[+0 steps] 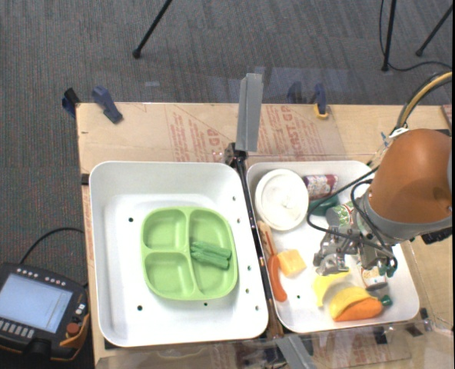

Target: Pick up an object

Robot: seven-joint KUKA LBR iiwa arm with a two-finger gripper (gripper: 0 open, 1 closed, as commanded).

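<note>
My gripper (pixel 350 264) hangs low inside the right bin (pixel 320 320), under the orange wrist band. Its metal fingers point down over the bin's middle floor. Just below and left of it lies a yellow banana-like piece (pixel 329 286), and beside that a yellow and orange fruit shape (pixel 356 304). An orange cheese wedge (pixel 291 262) and a carrot (pixel 277 277) lie to its left. A white round lid or bowl (pixel 282 198) and a small red-labelled can (pixel 320 184) sit at the bin's back. Nothing shows between the fingers.
The left bin (pixel 120 198) holds a green divided plate (pixel 187 254) with a green bean pod (pixel 210 254) on it. A grey post (pixel 249 118) stands between the bins at the back. A teach pendant (pixel 31 307) lies on the floor at left.
</note>
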